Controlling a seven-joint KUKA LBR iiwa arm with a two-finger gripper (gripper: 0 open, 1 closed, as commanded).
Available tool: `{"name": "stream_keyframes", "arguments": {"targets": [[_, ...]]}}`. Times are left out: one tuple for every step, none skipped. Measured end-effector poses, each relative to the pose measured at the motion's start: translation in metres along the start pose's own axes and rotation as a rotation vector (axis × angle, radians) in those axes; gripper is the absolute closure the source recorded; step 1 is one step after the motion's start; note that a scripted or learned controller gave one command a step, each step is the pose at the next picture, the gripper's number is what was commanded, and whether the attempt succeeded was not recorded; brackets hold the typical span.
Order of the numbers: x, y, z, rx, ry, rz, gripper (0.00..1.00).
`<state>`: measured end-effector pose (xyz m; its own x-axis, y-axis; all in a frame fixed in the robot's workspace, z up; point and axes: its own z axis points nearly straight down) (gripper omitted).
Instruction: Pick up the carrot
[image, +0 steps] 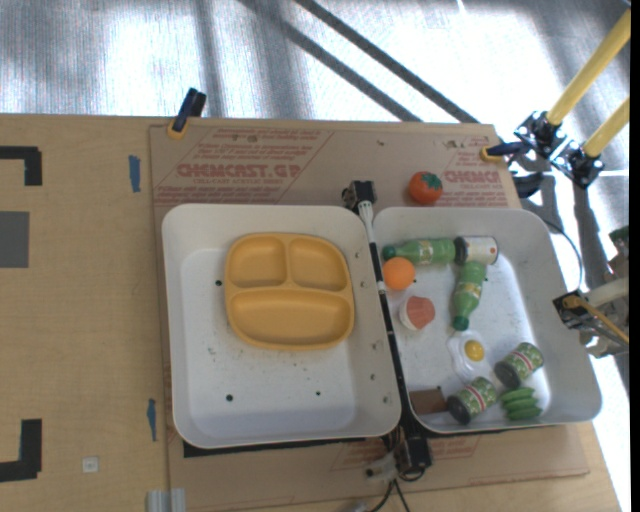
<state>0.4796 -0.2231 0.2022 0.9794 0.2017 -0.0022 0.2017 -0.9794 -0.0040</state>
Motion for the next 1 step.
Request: {"name": "stream_keyframes", "arguments": {"targets": [[-0.0007,-0.0001,0.0129,0.001,-0.001,-0.028,1.00]]}}
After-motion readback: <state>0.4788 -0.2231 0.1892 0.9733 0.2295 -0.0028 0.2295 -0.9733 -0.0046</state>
